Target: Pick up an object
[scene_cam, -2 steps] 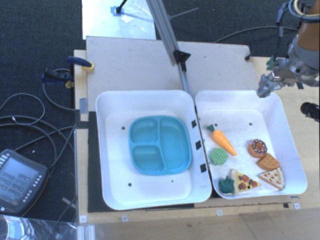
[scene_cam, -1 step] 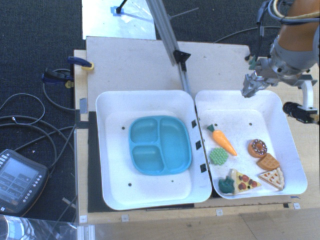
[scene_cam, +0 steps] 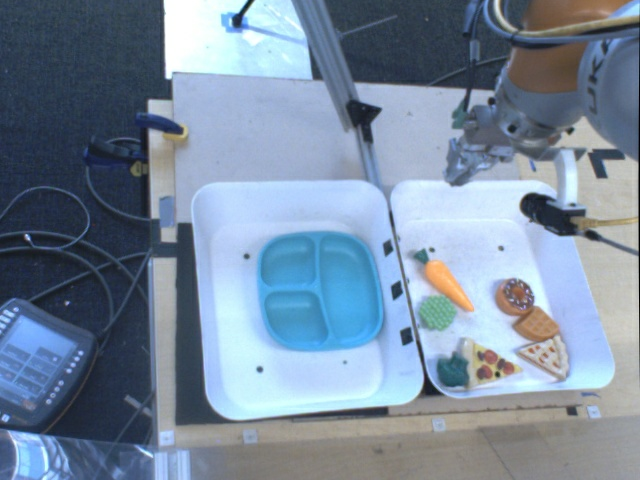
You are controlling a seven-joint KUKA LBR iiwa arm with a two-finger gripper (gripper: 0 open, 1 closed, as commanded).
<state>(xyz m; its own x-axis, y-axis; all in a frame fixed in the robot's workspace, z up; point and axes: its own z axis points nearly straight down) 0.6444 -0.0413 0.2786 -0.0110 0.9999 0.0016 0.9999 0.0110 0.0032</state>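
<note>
White plastic all over here: two shallow bins sit side by side on a pale board. The left bin (scene_cam: pixel 225 368) holds just a turquoise divided plate (scene_cam: pixel 321 290), smooth and glossy, rounded corners, three compartments moulded in (one long one on the right side, two smaller on the left). Nothing is on the plate itself.

The right bin (scene_cam: pixel 590 308) has all the toy food, and it's mostly bunched toward the near half. A carrot (scene_cam: pixel 444 281) lies at a slant near the bin's left side, orange cone shape with a little green top pointing up-left. Just below it there's a round green bumpy thing (scene_cam: pixel 437 312), looks knobbly like a broccoli head or similar, can't say for sure. Further right is a donut (scene_cam: pixel 515 295), brown ring with what looks like pale icing and sprinkles, and right under it, touching or close to it, a waffle piece (scene_cam: pixel 538 324) with a grid texture. Down at the near edge there's a triangular wedge (scene_cam: pixel 546 356), tan with a reddish face, and a pizza slice (scene_cam: pixel 487 361) with red dots. A dark green lump (scene_cam: pixel 452 370) sits against the pizza slice's left end.

The gripper (scene_cam: pixel 466 164) hangs over the far edge of the right bin, well apart from all the food, nothing between its fingers. Honestly can't tell how far apart the jaws are, it's too dark and blurry there
</note>
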